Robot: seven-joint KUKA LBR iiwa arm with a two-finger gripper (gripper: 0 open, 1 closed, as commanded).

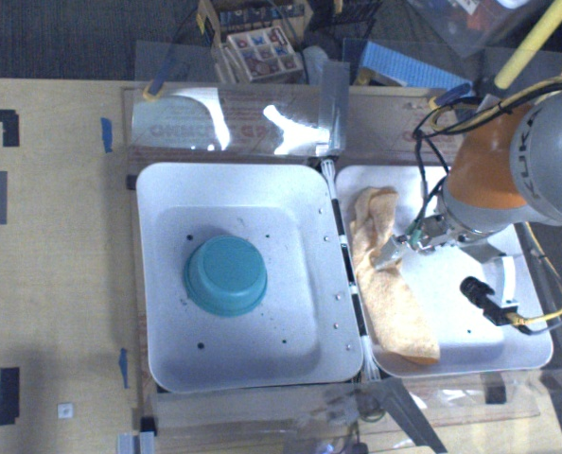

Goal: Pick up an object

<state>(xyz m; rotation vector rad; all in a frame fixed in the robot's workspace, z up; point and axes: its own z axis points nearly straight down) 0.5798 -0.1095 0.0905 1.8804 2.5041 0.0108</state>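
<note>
A tan cloth [395, 312] lies crumpled along the left wall of the right bin [475, 350], running from its far end to its near end. My gripper [391, 253] is low over the middle of the cloth, at its right edge, and seems to touch it. The grey arm with its orange band [484, 173] comes in from the right above the bin. A teal bowl [226, 274] sits upside down in the middle of the left bin [167, 189].
A raised divider [342, 253] separates the two bins. A shiny clear panel [234, 121] stands behind the left bin. Boxes and clutter lie past the bench's far edge. The right bin's floor to the right of the cloth is bare white.
</note>
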